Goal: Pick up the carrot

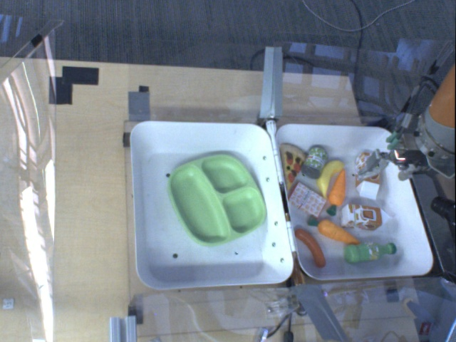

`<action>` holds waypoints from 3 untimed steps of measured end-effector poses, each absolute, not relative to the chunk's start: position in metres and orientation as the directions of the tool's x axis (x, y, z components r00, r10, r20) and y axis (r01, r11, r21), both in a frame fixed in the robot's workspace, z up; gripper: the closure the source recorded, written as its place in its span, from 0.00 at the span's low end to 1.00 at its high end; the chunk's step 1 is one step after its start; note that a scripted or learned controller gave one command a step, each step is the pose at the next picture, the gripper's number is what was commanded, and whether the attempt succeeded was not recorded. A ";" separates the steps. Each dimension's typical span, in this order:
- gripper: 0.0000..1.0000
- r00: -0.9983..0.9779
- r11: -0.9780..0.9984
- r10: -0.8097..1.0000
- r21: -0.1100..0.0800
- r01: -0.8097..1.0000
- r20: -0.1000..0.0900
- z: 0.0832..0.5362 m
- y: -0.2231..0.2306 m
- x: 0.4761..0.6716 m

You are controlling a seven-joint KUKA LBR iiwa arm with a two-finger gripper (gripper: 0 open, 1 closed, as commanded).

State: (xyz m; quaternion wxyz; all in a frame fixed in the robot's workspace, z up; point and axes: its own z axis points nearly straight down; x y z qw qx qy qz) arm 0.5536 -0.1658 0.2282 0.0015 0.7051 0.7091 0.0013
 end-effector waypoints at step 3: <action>1.00 -0.020 0.020 1.000 0.005 1.000 0.000 0.186 -0.061 0.619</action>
